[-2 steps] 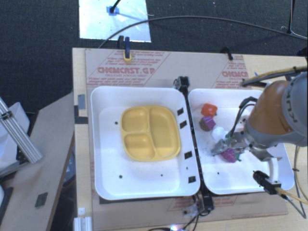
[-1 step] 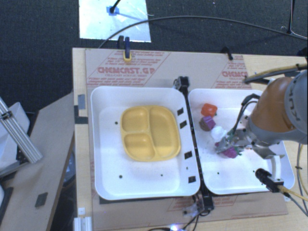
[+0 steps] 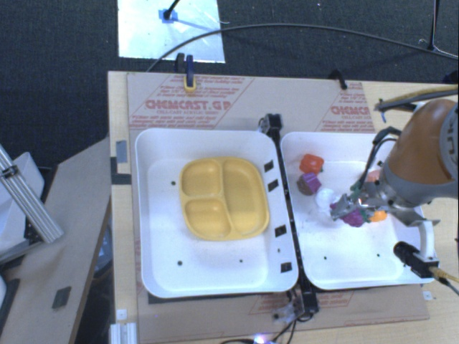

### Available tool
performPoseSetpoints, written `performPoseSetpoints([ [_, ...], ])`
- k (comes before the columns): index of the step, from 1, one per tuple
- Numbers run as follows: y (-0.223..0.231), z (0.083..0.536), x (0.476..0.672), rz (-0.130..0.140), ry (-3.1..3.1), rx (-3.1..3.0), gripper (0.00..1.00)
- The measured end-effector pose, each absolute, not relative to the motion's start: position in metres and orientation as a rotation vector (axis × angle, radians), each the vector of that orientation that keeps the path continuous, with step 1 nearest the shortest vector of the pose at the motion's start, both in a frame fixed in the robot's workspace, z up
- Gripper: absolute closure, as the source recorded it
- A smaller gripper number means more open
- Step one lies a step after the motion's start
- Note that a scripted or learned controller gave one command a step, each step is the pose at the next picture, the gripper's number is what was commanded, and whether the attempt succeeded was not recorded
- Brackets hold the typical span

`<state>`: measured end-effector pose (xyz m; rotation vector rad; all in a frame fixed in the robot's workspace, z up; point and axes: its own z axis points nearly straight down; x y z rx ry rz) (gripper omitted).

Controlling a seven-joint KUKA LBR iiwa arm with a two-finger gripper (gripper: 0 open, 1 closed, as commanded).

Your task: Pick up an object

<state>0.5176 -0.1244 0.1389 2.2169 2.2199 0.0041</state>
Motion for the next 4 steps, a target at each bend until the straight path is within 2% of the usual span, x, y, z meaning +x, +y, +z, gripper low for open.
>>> performPoseSetpoints([
  [1, -0.119, 0.194, 0.511, 0.007, 2.222, 2.212, 1.00],
  [2, -0.119, 0.217, 0.513, 0.004, 2.223, 2.213, 1.00],
  [3, -0.075, 0.226, 0.531, 0.004, 2.231, 2.211, 1.00],
  [4, -0.021, 0.217, 0.543, 0.003, 2.231, 2.211, 1.00],
])
